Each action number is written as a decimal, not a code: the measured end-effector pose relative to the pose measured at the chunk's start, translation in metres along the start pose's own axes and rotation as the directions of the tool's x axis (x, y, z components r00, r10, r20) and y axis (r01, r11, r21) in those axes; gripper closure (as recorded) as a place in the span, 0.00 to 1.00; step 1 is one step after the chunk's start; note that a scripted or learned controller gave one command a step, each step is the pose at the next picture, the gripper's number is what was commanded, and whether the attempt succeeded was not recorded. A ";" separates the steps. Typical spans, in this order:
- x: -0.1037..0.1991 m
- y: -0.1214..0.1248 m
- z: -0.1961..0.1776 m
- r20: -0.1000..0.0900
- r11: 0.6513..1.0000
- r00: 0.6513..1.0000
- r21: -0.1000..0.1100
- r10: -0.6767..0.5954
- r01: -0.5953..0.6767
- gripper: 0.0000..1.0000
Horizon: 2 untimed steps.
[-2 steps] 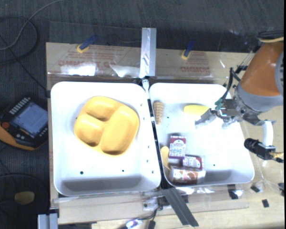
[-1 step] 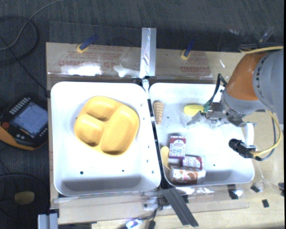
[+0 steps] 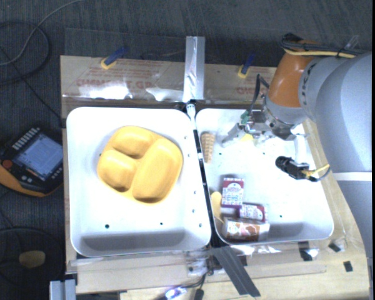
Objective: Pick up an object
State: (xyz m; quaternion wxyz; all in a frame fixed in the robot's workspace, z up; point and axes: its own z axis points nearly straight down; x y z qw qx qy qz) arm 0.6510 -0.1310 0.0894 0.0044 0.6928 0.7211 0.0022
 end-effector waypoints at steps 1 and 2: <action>0.032 -0.060 -0.002 0.000 1.000 1.000 0.001 -0.002 0.002 0.00; 0.031 -0.085 -0.003 -0.001 0.997 0.997 -0.008 0.077 -0.077 0.00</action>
